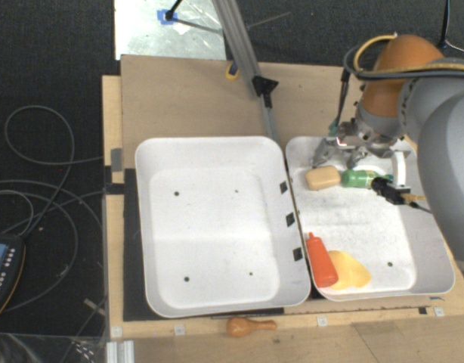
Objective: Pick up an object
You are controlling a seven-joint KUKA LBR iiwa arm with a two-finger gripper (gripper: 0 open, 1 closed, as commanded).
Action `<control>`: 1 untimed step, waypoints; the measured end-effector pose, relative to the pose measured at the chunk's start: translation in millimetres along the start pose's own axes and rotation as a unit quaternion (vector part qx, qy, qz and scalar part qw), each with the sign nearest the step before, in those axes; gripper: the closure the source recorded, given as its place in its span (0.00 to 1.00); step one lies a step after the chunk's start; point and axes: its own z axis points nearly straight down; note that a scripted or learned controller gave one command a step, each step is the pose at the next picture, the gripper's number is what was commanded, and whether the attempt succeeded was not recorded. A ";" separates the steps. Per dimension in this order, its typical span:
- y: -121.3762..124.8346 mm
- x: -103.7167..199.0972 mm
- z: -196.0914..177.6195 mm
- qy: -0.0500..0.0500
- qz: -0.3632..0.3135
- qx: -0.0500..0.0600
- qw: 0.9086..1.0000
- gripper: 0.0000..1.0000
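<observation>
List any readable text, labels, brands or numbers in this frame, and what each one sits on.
No readable text anywhere in this frame.
Handheld device at the left edge: its lit screen shows marks, too small and blurred to read.
Green bottle, orange bottle and tan block in the right bin: no lettering can be made out.

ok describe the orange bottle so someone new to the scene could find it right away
Look at the right-hand white bin, at its near left corner by the wall shared with the other bin. The orange bottle lies there, touching a yellow object. It is the only bright orange, long, narrow thing in the bin.
</observation>
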 end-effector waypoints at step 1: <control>1.0 -0.3 -12.6 -0.001 -0.001 -0.002 1.000 1.00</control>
